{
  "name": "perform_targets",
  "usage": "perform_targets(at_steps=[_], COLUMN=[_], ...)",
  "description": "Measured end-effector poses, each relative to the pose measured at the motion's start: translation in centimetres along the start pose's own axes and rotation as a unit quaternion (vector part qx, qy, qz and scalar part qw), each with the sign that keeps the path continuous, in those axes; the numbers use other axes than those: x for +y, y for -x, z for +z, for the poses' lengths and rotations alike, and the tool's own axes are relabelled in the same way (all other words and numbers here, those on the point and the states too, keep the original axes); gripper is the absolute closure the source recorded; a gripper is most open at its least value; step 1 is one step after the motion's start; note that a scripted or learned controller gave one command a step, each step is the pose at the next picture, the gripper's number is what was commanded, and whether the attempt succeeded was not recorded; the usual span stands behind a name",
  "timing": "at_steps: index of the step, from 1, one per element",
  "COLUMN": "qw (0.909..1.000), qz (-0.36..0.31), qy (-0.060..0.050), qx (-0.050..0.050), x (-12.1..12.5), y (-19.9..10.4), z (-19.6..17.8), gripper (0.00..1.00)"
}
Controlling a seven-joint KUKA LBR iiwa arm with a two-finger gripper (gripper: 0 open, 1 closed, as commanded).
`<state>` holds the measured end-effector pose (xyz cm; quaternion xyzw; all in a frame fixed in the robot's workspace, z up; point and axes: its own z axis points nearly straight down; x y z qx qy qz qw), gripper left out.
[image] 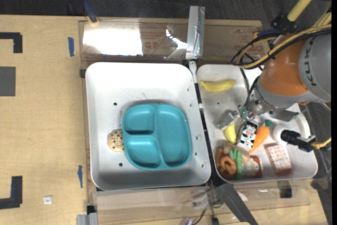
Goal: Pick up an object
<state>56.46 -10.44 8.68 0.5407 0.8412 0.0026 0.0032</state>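
Note:
My gripper (238, 113) is low in the right bin (310, 168), at its middle, with the grey arm and orange band coming in from the right. Just below the gripper lie a yellow fruit-like piece (230, 133) and a small black-and-white carton (247, 135). An orange carrot (259, 138) leans beside the carton. A yellow banana (217, 85) lies at the bin's far left corner. Along the near edge are a brown pretzel (227, 164), a red-labelled can (248, 166) and a pink box (277, 158).
The left bin (100, 87) holds a teal divided plate (156, 135) with a round cookie (115, 140) at its left side. A thin divider wall (200, 113) separates the two bins. Cardboard bench surface lies to the left.

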Motion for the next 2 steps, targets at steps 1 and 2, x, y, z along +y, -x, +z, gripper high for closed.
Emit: perform_targets(at_steps=[1, 2], qw=[1.0000, 0.9942], qz=[0.003, 0.108], qy=[0.001, -0.004], qx=[-0.001, 0.001], x=[0.1, 8.8], y=[0.1, -2.6], z=[-0.7, -9.5], gripper=[1.00, 1.00])
